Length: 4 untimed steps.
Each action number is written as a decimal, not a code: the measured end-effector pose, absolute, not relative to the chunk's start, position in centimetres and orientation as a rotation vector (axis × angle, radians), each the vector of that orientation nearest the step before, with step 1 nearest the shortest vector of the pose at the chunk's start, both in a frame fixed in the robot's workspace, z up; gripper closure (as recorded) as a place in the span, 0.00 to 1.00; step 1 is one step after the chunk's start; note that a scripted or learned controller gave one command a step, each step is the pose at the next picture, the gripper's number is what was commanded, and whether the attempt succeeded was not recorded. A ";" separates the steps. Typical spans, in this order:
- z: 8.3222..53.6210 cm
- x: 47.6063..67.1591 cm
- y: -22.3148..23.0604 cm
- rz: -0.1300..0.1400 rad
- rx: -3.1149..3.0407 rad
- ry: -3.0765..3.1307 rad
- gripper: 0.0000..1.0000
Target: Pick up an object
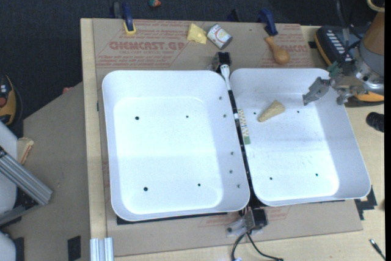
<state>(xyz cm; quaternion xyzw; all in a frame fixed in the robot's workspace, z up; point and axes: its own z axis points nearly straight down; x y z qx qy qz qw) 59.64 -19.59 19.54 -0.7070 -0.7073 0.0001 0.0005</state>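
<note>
Two shallow white bins sit side by side on the counter (pixel 183 49), and going from the left of the frame, the left bin (pixel 113 131) shows bare white floor with a few dark dots. Along the upper part of the counter, above the bins, lie a yellow wedge (pixel 197 34), a small white-and-silver cylinder (pixel 219 36) just beside it, and further right a wooden peg-like piece (pixel 277 51); all three are outside the bins.

The right bin (pixel 342 183) holds the one thing worth going for: a pale tan wedge (pixel 270 111) lying on its side in the bin's upper-left part, not far from the divider between the bins.

At the right of the frame, near the bin's upper-right rim, the jaws (pixel 317 93) hang off the grey arm. Whether they are spread or closed I cannot tell at this size; nothing is visible between them. They are well apart from the tan wedge, which lies to their left and a little lower in the frame.

Several things could go wrong from here, as I judge it. The wedge is tapered and lies flat, so closing on its sloped faces could squeeze it out sideways. It lies low on the bin floor, so a descent that stops short would close on air, while one too deep would press into the bin. A travel that falls short to the left would also miss it.
</note>
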 end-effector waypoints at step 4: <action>43.9 53.9 -13.3 -0.003 -2.223 -2.228 1.00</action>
